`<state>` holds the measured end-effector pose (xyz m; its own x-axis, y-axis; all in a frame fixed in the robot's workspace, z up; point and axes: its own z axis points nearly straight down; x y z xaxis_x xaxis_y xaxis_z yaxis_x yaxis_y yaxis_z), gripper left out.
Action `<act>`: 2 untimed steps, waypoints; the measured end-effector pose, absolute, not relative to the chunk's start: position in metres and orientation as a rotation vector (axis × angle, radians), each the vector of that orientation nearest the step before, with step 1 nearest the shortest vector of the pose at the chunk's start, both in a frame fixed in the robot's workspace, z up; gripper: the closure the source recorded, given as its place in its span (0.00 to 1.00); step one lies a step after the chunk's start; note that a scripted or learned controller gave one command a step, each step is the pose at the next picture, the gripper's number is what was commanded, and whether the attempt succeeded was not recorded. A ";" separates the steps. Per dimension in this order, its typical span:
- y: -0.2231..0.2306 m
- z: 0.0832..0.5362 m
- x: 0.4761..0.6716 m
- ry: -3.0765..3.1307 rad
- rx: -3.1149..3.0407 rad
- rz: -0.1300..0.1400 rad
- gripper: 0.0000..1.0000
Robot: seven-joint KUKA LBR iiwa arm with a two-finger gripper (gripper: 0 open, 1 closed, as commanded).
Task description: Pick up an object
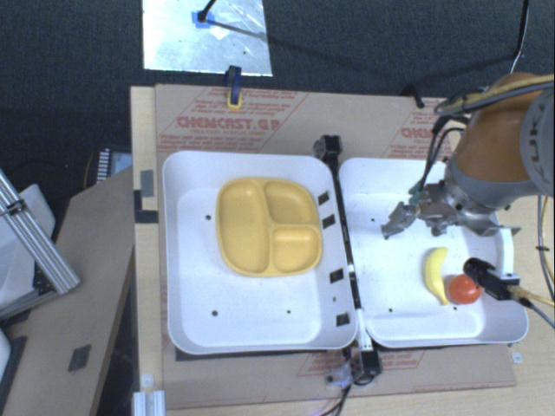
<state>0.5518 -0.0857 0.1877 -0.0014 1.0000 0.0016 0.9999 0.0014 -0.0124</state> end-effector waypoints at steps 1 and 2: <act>-0.086 0.195 0.555 -2.225 -2.218 -0.002 0.00; -0.091 0.134 0.557 -2.222 -2.220 0.000 0.00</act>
